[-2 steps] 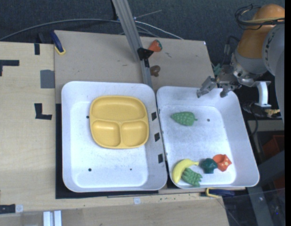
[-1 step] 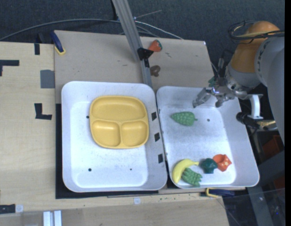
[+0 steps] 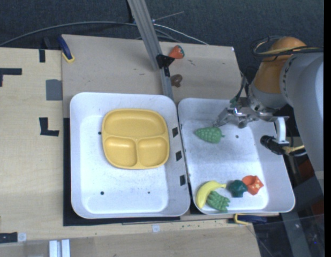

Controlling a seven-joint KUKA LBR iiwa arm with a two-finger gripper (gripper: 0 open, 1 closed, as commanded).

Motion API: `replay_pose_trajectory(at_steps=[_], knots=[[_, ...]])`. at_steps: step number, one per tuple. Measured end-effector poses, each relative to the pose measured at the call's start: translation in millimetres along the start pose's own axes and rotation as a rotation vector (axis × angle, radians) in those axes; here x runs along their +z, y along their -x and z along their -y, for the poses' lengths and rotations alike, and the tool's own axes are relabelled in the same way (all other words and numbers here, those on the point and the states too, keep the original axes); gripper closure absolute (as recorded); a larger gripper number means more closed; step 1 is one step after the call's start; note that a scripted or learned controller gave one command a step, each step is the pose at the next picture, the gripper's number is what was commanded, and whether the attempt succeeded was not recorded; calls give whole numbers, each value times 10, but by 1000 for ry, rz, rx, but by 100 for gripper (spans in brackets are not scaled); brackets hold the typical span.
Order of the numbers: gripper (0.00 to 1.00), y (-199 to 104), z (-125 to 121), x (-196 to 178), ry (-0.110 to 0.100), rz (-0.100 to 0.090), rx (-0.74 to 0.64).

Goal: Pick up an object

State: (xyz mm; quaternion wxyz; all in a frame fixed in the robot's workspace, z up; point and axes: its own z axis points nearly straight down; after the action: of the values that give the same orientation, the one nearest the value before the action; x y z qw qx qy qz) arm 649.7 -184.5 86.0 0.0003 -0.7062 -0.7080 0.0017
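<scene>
In the right bin, a green toy grape bunch lies in the upper left part. My gripper hangs just right of and above it, close to the bunch, with nothing visibly held. Along the bin's near edge lie a yellow banana, a second green bunch, a dark green toy and a red-orange toy.
A yellow divided plate sits in the left bin. A grey pole slants up from the bins' shared back edge. The arm's grey body covers the right bin's far right side.
</scene>
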Motion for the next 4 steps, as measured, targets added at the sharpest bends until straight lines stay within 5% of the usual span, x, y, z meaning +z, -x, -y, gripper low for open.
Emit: replay_pose_trajectory(at_steps=[1, 4], knots=[[100, -5, -8, -128, 1, 0, -1], [100, -31, -55, -1550, 6, -1, 1]])
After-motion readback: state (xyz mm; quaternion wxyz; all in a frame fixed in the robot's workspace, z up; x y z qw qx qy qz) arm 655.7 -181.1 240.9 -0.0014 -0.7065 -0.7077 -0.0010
